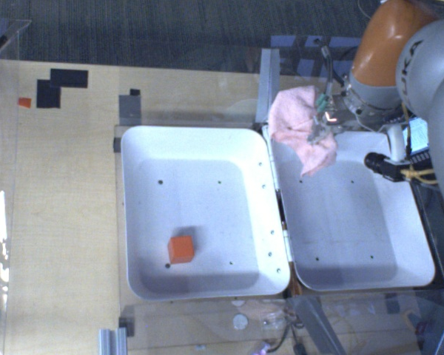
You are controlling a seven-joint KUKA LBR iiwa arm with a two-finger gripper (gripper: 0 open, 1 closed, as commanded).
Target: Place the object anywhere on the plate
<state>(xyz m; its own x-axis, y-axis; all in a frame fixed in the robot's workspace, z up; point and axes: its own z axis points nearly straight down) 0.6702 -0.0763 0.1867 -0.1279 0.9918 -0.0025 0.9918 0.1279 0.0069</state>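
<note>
Looks early, with nothing yet set down on any plate. Finds the pink cloth (300,124) bunched at 11 o'clock in the right bin (370,272), draped over that bin's top-left rim and hanging down toward its floor. Puts the gripper (324,117) right against the cloth's 3 o'clock side, touching or buried in its folds, at the end of the grey arm (429,65) reaching in from 2 o'clock of the view. Cannot tell whether the claw is spread, pressed together or pinching fabric, since folds and wrist hide it. Notes an orange cube (181,249) at 7 o'clock in the left bin (144,198), well apart from the gripper. Judging from the arm's place, takes the cloth as the object in hand, at the grasping step. Leaves, on that reading, a sure hold, a lift, a carry and a release. Cannot tell which surface serves as the plate.
</note>
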